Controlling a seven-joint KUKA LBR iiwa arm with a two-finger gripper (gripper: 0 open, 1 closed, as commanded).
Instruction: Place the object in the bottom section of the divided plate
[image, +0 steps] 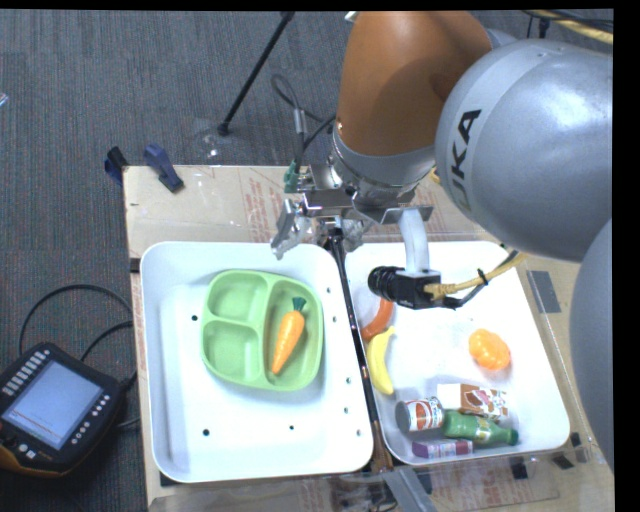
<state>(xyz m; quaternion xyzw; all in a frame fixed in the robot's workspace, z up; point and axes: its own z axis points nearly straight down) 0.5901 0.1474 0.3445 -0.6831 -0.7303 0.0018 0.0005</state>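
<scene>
A green divided plate (232, 338) lies in the left white bin (170, 440). It has two small sections on its left and one long section on its right. A toy carrot (287, 338) lies in that long right section, its green top pointing to the far side. My gripper (314, 236) hangs over the far rim of the left bin, above and beyond the plate. Its fingers stand open with nothing between them, well apart from the carrot.
The right bin (545, 400) holds a banana (381, 360), an orange fruit (489, 350), a red piece (377, 318), a can (420, 413), a green bottle (480, 428) and a small box (472, 398). A black cylinder with a cable (400, 286) hangs by the wrist. A handheld pendant (50, 405) lies left of the bench.
</scene>
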